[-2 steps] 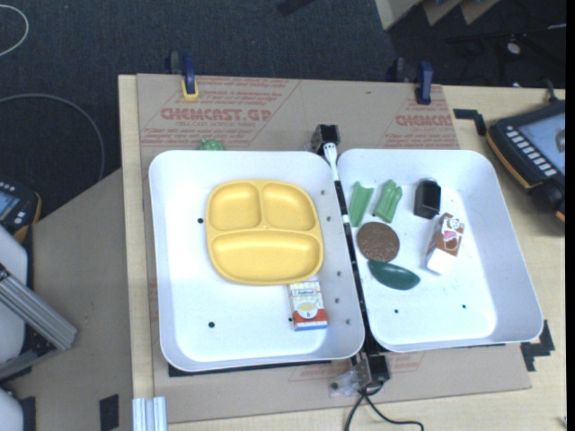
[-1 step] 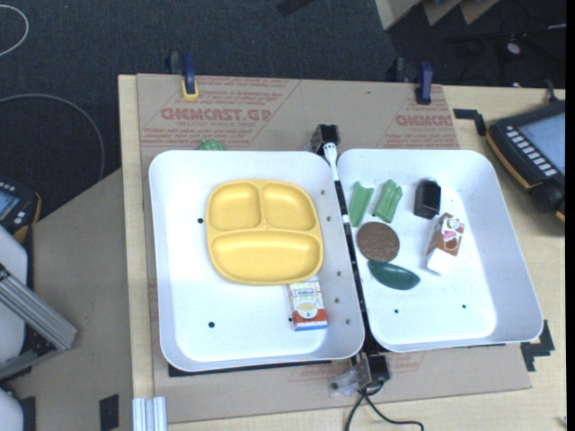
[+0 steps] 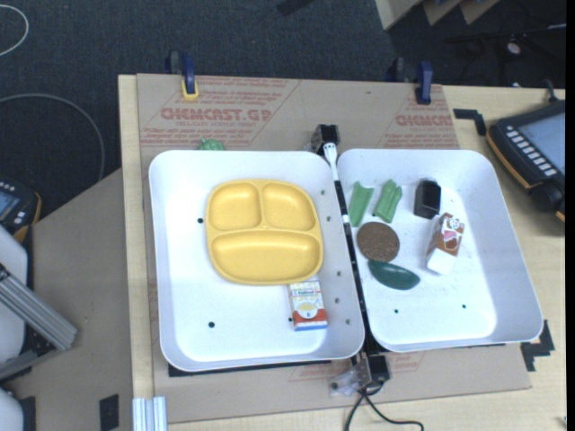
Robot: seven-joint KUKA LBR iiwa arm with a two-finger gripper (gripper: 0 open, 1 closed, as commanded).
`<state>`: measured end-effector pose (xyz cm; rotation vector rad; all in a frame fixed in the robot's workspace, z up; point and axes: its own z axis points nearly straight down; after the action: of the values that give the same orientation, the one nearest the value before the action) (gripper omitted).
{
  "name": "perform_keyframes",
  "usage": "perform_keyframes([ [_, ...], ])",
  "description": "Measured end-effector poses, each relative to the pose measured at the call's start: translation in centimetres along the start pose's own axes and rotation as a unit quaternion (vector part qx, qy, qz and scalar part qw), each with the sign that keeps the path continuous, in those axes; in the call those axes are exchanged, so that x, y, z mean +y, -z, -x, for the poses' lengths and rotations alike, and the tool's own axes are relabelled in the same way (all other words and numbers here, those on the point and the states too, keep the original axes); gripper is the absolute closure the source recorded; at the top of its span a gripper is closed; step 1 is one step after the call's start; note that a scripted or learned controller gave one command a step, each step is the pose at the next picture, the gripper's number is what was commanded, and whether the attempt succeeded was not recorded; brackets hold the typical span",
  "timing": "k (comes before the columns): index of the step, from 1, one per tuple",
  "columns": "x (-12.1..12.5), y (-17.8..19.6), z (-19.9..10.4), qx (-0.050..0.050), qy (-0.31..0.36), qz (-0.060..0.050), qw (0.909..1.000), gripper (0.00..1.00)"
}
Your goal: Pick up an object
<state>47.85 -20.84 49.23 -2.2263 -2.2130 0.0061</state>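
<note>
A yellow divided plate (image 3: 264,231) and small carton (image 3: 307,306) are lying in the left bin (image 3: 180,268); the claw's state cannot be told.

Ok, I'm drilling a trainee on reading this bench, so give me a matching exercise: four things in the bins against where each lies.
Things:
1. yellow plate
2. small carton
3. brown disc
4. black block

Places:
A. right bin, near its far edge
B. left bin, middle
C. right bin, just below the two green pieces
D. left bin, near edge, just below the plate

Pairs: 1-B, 2-D, 3-C, 4-A
</note>
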Motion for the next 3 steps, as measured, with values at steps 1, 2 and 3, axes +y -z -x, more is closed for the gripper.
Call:
perform_keyframes([
  [1,0.1,4.6,1.7,-0.002,0.002,0.006,1.0,1.0],
  [2,2.3,-8.1,1.4,0.003,0.003,-0.003,1.0,1.0],
  [3,0.1,-3.6,1.6,-0.002,0.002,0.006,1.0,1.0],
])
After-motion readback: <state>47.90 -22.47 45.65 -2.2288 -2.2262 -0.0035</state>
